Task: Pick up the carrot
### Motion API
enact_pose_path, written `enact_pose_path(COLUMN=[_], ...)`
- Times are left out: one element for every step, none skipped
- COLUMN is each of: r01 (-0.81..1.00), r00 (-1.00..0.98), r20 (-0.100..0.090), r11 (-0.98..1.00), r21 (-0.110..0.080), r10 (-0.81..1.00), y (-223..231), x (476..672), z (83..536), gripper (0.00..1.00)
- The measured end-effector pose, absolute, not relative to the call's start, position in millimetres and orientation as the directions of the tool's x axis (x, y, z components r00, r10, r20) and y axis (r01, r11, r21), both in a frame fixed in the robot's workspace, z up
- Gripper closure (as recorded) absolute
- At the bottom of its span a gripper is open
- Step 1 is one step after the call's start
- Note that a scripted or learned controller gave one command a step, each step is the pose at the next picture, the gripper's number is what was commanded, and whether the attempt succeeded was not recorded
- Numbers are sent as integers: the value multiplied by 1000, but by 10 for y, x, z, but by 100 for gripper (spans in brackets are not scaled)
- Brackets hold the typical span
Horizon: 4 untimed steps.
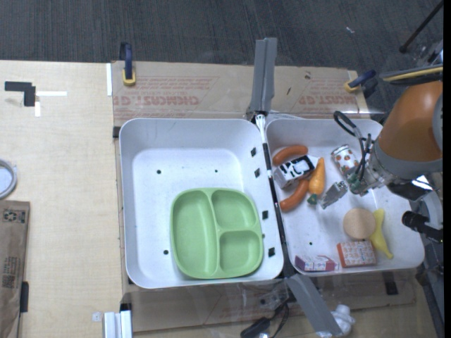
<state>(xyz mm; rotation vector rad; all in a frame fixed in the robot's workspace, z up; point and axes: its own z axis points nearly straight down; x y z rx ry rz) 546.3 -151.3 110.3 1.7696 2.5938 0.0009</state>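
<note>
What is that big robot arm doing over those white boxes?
It is trying to pick up the carrot. The arm reaches into the right bin, and its pincer sits just beside the carrot, with nothing held in it. Around the carrot lie two sausages, a black-and-white pack, a small can, a banana and a round bun. The left bin holds a green divided plate.
</note>
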Motion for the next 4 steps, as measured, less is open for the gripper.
enact_pose_path(r01=[910, 780, 783, 985], r00=[-416, -625, -621, -171], r20=[1, -3, -5, -2], r11=[416, 625, 621, 171], r21=[-1, 2, 3, -1], r10=[910, 780, 783, 985], y=[-1262, -1236, -1250, -1459], x=[5542, 5929, 5934, 5936], z=[913, 923, 1019, 2051], gripper=[0, 0, 100, 100])
